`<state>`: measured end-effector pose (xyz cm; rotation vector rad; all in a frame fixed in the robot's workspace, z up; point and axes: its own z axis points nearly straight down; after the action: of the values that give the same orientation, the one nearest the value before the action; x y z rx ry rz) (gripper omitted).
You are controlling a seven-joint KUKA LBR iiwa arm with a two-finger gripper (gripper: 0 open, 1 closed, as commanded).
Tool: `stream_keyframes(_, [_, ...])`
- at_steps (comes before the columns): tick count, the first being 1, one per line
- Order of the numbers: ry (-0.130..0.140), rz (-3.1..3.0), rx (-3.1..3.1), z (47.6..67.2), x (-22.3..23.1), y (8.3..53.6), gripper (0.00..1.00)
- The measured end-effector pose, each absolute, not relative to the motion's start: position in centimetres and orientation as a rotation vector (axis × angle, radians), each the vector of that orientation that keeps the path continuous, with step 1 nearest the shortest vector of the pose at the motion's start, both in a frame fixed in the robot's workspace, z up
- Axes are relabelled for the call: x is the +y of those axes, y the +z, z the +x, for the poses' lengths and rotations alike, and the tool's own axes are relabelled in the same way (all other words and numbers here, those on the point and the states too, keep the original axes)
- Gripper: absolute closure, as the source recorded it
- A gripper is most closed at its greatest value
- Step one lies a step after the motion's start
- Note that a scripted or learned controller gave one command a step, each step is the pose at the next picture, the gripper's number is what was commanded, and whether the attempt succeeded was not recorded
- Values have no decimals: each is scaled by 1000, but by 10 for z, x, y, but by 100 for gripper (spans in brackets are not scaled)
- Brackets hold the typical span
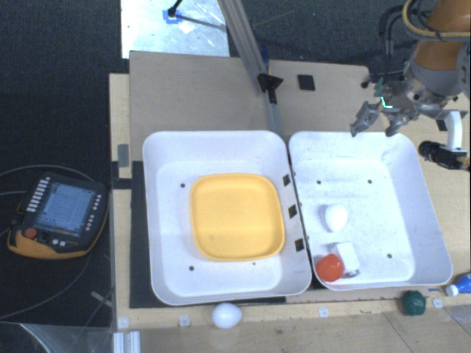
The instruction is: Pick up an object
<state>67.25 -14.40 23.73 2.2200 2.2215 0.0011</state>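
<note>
Camera view is showing the gripper (378, 121) hanging open and empty at upper right; the white egg (335, 217) is lying below-left of it.

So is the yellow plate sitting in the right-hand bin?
No, the yellow plate lies in the left bin.

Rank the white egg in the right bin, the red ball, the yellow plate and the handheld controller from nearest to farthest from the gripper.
From the gripper, above the right bin's far edge:
1. White egg, middle of the right bin.
2. Red ball, that bin's near left corner.
3. Yellow plate, in the left bin.
4. Handheld controller, far left, off the bench.
</note>
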Motion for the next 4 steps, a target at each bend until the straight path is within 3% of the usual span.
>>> stream_keyframes(1, [1,2220,2221,673,-144,237,0])
stream_keyframes(4, [-1,2221,2223,668,-146,89,0])
